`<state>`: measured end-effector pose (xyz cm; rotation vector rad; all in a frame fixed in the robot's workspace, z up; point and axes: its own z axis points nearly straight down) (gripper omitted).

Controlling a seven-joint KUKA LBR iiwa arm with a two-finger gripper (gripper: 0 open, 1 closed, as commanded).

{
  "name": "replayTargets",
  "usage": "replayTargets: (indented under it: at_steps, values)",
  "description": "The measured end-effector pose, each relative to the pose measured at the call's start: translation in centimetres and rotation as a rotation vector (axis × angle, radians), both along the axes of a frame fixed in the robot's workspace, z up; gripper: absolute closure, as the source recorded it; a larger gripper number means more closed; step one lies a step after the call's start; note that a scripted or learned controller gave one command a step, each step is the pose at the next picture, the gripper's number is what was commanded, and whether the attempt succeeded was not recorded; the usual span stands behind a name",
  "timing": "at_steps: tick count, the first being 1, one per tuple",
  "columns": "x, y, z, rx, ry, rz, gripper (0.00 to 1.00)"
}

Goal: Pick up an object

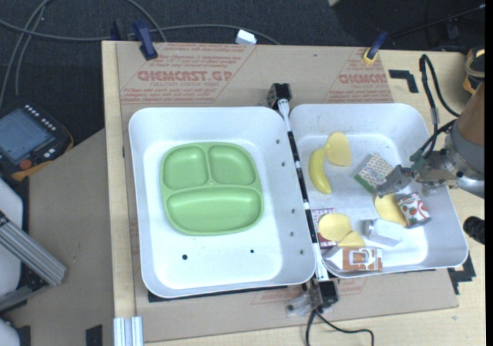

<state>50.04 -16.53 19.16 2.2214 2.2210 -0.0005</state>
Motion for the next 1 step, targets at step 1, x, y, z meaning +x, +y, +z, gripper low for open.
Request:
replayTargets:
  at_steps: [1]
  values:
    - [1.81,-4.35,-10.75,0.000,0.001,-0.001,0.00]
